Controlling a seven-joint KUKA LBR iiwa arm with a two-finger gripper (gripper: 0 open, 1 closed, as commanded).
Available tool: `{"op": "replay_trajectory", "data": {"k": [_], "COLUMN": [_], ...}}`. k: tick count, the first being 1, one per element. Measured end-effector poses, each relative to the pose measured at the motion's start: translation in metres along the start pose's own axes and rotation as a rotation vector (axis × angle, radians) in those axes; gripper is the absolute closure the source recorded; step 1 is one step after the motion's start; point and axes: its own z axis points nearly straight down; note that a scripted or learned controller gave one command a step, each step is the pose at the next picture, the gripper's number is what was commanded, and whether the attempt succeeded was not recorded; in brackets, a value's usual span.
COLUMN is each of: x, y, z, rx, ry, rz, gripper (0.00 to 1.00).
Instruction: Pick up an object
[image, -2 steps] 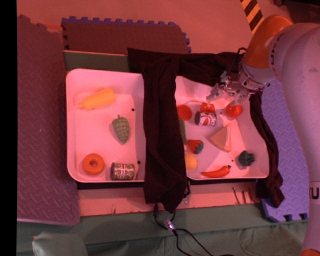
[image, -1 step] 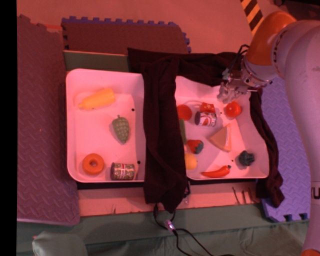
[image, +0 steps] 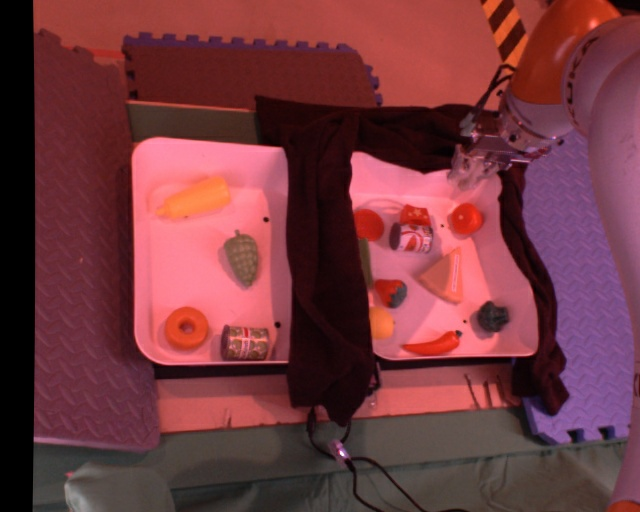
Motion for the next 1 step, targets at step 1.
{"op": "replay_trajectory", "data": {"k": [1], "x": [-0.0016], "y": [0.0012], "z": [-0.0688], "rx": [-0.004], "ry": [-0.001], "rz": [0.000], "gripper": [1.00]}}
